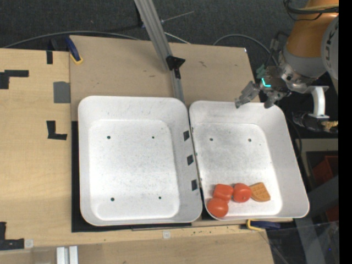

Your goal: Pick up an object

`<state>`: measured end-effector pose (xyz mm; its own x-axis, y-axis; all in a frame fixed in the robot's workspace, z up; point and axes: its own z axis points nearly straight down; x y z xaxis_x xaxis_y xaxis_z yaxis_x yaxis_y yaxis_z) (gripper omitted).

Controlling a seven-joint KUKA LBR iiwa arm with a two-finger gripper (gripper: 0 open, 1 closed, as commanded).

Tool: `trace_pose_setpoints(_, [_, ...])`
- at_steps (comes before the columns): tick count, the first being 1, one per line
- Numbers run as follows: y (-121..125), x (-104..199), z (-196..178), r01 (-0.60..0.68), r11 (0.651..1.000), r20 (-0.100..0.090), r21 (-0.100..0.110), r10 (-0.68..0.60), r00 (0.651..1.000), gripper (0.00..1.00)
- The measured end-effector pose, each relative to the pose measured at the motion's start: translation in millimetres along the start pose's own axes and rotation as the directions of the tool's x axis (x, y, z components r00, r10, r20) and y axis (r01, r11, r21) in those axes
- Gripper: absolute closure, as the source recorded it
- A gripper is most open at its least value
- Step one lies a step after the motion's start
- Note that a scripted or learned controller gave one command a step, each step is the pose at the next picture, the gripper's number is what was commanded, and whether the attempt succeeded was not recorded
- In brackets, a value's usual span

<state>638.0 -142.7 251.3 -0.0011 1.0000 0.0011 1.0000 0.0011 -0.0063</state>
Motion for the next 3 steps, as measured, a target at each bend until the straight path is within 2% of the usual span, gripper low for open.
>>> trace_pose_setpoints(1, [1,0,-3,0.001,1.0,0.002,-0.005,-0.001,1.0,0.0])
trace_pose_setpoints(3, [-14,13,102,0.001,1.0,0.001,0.001,-0.001,1.0,0.0])
